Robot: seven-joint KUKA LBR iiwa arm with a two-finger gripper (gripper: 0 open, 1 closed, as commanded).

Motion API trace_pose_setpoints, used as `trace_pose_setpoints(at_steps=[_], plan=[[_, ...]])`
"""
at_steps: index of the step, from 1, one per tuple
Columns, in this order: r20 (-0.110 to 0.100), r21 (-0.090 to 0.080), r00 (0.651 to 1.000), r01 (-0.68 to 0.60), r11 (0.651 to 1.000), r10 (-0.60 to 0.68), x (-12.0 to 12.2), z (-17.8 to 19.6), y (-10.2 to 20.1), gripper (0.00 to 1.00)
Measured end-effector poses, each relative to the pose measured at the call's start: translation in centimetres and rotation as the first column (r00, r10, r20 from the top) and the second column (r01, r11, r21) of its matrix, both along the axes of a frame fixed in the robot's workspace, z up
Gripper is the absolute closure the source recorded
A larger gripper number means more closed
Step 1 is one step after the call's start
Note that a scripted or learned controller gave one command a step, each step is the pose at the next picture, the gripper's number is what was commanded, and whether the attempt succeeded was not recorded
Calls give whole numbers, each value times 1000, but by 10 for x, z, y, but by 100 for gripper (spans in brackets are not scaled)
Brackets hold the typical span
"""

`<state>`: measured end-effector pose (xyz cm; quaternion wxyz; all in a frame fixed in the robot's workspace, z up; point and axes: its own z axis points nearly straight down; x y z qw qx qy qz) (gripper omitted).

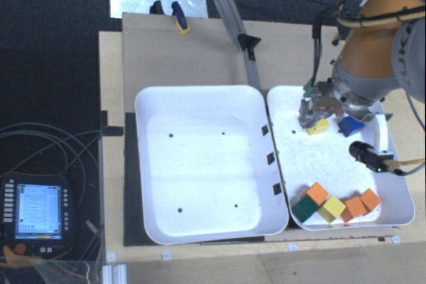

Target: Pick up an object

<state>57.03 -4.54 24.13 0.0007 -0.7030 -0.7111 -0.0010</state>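
just below claw, yellow block, touching it

Tan surface carries two shallow white bins side by side, left bin touching right bin along the centre edge; yellow-and-blue clamp rests at the surface's far edge.

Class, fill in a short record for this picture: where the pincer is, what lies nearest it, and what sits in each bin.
pincer: over the right bin's far end
nearest block: yellow block, just below the pincer
beside it: blue block
right bin near end: orange, green and yellow blocks clustered
left bin: bare white floor with four dark dots
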Motion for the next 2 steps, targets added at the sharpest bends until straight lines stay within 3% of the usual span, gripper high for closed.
trace_pose_setpoints(at_steps=[2], plan=[[0, 1, 1000, 0, 1000, 0, -33, 5, 113, 100]])
